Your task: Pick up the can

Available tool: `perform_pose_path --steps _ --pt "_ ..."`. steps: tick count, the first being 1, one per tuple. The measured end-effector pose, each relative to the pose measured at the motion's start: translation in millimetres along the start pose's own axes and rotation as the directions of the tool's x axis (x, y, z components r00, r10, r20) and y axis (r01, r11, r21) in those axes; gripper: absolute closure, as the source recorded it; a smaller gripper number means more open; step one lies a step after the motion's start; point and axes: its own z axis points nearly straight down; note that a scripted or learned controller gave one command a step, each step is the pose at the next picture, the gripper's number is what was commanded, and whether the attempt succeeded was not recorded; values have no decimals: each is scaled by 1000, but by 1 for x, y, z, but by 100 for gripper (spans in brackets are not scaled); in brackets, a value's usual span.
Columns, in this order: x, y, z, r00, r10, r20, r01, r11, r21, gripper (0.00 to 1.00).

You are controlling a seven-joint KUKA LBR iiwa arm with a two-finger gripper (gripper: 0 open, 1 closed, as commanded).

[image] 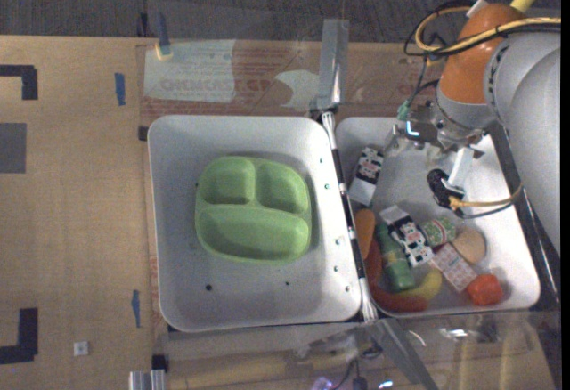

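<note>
The right bin [512, 228] holds a heap of toy food. A small white-and-black labelled container [368, 167], which looks like the can, lies by the bin's left wall near the back. A similar black-and-white item [407, 237] rests in the front heap; I cannot tell for sure which is the can. My gripper [434, 148] hangs over the back of the right bin, right of the first container and apart from it. Nothing shows in its grasp.
The front heap holds a green bottle [396, 256], an orange carrot-like piece [364, 230], a yellow banana [429, 286], a red tomato [484, 289] and a tan slice [469, 245]. A green divided plate [254, 208] sits in the left bin [178, 290]. Cables loop around the wrist.
</note>
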Motion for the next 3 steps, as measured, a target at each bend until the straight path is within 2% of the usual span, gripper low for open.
perform_pose_path --steps 1,2,3 --pt "17 -4 0 981 191 2 -191 981 1 0" --pt "32 -8 -8 954 301 3 -301 954 2 0" --pt "39 -11 -11 887 462 6 -462 887 8 0"
